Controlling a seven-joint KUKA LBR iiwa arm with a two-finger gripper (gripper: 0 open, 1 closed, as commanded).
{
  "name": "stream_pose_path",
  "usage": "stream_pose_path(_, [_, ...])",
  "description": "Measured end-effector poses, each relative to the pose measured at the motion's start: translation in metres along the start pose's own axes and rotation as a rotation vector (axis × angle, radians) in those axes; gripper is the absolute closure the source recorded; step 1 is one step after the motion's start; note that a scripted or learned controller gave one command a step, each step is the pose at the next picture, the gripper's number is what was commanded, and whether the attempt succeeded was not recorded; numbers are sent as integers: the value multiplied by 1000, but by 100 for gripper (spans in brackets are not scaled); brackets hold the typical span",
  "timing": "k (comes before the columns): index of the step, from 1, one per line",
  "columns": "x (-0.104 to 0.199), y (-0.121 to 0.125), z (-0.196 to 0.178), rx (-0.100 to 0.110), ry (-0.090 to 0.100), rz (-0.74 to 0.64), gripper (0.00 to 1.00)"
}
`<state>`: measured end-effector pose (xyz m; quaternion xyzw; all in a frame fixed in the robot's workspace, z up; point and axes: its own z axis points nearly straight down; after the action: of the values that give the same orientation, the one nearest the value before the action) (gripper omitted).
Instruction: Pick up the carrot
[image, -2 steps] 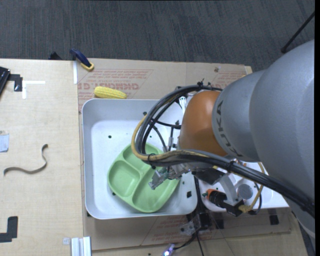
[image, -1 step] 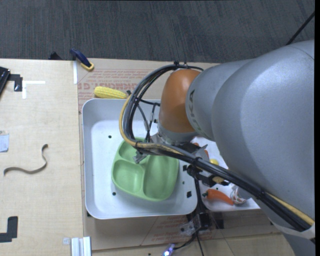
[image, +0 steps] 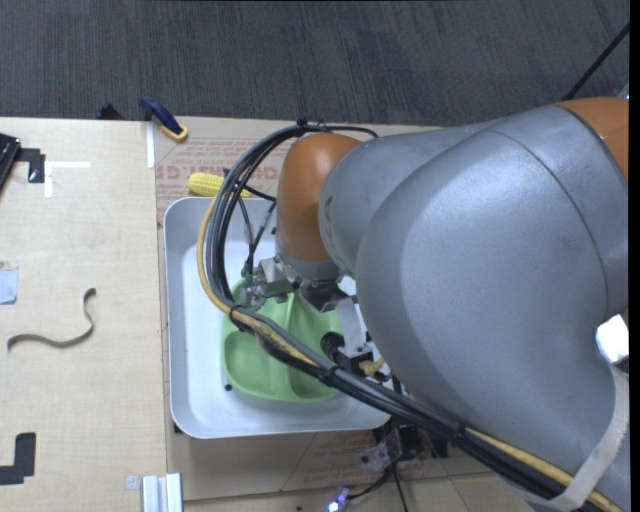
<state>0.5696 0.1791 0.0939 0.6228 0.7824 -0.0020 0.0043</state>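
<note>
1. The big grey robot arm (image: 480, 280) fills the right side, nearest the camera.
2. Its gripper (image: 272, 285) hangs over a pale green plastic piece (image: 262, 365); its grip cannot be told.
3. The carrot cannot be made out.
4. The white shallow bin (image: 195, 330) has bare floor along its left wall.

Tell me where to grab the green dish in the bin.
Likely the green dish by its lower-left rim, straddled from above: a thin raised edge, lying bare. The arm and cables cover its right side, so come in along the left wall of the bin.
</note>
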Motion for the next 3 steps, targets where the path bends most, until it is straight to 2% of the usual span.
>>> stream_pose_path(1, [-3, 1, -9, -3, -7, -1, 100])
stream_pose_path(2, [10, -32, -52, 5, 5, 204, 100])
stream_pose_path(3, [46, -74, -71, 9, 4, 407, 100])
